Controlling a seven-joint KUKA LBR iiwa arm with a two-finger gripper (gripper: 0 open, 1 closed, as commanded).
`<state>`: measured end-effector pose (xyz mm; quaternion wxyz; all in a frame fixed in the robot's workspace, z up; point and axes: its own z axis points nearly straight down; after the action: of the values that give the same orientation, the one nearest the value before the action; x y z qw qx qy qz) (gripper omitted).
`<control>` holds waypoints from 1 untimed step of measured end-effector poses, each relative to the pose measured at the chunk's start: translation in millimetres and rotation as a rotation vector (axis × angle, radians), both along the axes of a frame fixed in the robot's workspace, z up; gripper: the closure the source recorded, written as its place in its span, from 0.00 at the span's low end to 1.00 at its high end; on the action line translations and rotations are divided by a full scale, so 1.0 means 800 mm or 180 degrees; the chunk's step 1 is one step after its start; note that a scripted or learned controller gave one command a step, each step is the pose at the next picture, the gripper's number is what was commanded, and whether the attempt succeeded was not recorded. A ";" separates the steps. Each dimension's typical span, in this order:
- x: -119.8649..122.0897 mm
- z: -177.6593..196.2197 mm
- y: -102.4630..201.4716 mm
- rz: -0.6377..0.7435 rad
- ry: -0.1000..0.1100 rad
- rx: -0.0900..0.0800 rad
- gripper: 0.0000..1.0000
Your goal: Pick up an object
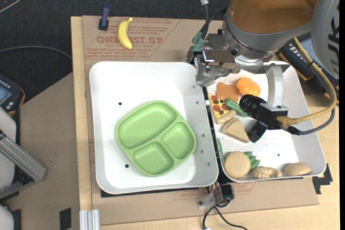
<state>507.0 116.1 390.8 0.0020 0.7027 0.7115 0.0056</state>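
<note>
My gripper (204,76) hangs over the back end of the wall between the two bins, under the grey and orange wrist. The right bin (310,144) holds toy food. An orange (247,85) and a brown slab (227,92) lie just right of the gripper. A pizza slice (220,107) lies in front of them, and a tan wedge (235,130) sits nearer the middle. At the front lie a round beige bun (237,164), a green leafy piece (253,159), a peanut shape (265,172) and a pale potato (297,169). Nothing shows in the gripper's grasp.
The left bin (108,89) holds a green divided plate (156,137). Behind the bins, a yellow banana (125,33) and a small blue object (104,16) lie on the cardboard. The arm's bulk covers the back of the right bin.
</note>
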 end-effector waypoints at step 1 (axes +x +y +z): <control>-0.001 0.008 -0.008 -0.0036 0.0021 -0.0014 1.00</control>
<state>506.6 109.4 397.2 0.0012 0.7067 0.7075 0.0017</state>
